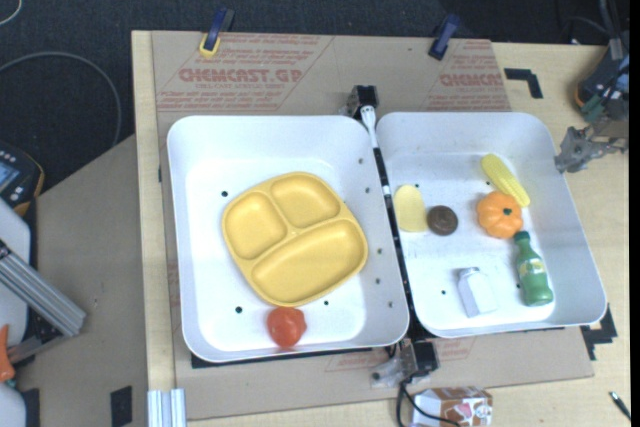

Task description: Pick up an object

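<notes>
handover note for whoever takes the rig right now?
Gripper: off the right bin's right edge, above the rim, holding nothing visible.
Right bin: corn, orange pumpkin, green bottle, brown disc, pale yellow piece, white block.
Left bin: yellow divided plate, red tomato.
Done: nothing picked.
Left: reach in, grasp one object, lift.
</notes>
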Controlling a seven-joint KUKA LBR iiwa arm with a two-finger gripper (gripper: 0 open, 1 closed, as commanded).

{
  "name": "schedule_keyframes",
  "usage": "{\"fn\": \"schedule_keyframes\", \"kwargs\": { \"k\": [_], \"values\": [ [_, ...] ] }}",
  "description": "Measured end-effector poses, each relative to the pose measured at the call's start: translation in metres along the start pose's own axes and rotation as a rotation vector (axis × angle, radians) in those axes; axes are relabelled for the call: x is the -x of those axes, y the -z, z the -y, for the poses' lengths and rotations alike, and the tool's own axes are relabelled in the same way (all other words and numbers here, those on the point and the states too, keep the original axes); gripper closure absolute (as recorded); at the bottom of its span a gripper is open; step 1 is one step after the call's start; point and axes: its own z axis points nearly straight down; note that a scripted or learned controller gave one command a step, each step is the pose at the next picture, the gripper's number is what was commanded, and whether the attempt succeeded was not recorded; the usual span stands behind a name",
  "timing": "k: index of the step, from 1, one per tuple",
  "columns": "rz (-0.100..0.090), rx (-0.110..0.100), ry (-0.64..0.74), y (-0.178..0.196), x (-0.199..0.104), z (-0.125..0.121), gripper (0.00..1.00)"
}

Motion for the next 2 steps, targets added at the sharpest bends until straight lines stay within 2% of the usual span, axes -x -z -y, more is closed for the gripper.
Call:
{"fn": "schedule_keyframes", "kwargs": {
  "k": [1, 2],
  "values": [
    [0.004, 0.016, 0.011, 0.016, -0.006, -0.007, 1.00],
    [0.005, 0.019, 0.011, 0.026, -0.006, -0.007, 1.00]
  ]
}}
